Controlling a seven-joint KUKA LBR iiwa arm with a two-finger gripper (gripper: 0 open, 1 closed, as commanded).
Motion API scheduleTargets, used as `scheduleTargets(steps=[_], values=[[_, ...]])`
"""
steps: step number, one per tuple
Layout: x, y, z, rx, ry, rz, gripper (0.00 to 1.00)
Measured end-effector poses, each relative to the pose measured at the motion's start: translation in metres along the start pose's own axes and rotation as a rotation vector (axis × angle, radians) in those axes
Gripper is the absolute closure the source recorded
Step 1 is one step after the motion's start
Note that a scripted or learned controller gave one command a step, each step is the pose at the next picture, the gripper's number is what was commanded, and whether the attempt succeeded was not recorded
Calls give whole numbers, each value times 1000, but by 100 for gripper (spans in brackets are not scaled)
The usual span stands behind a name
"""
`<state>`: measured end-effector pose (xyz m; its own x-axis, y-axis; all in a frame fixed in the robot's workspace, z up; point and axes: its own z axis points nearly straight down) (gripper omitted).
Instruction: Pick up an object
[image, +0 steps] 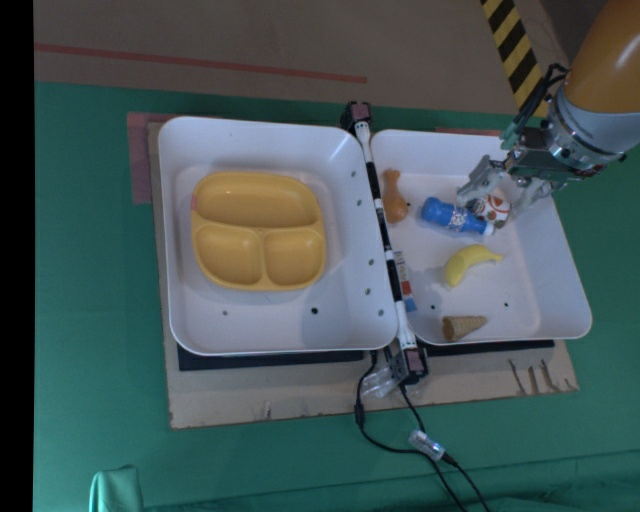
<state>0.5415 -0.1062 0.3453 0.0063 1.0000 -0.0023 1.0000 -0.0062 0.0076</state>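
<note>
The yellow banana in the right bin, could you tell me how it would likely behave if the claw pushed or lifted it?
The banana looks like a smooth moulded toy, so probably stiff and light. Its curved shape suggests it may pivot or rock when nudged rather than slide straight. The glossy surface could slip between fingers. It lies apart from the blue bottle and the cone, so a push should not disturb them at first.

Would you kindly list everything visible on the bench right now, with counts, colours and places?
Shallow white plastic bins: two, side by side.
Yellow divided plastic plate: one, left bin.
Orange toy drumstick: one, right bin, near the divider.
Blue toy bottle: one, right bin, centre.
Yellow toy banana: one, right bin.
Brown toy ice-cream cone: one, right bin, front edge.
Small red-and-white toy: one, beside the bottle.
Gripper: one, grey, above the bottle and small toy.
</note>
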Motion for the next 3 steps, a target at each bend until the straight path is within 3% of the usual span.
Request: scheduleTargets(steps=[1, 2, 3], values=[[-11, 26, 89, 1, -2, 1, 0], [-27, 1, 158, -14, -5, -1, 0], [5, 47, 158, -13, -5, -2, 0]])
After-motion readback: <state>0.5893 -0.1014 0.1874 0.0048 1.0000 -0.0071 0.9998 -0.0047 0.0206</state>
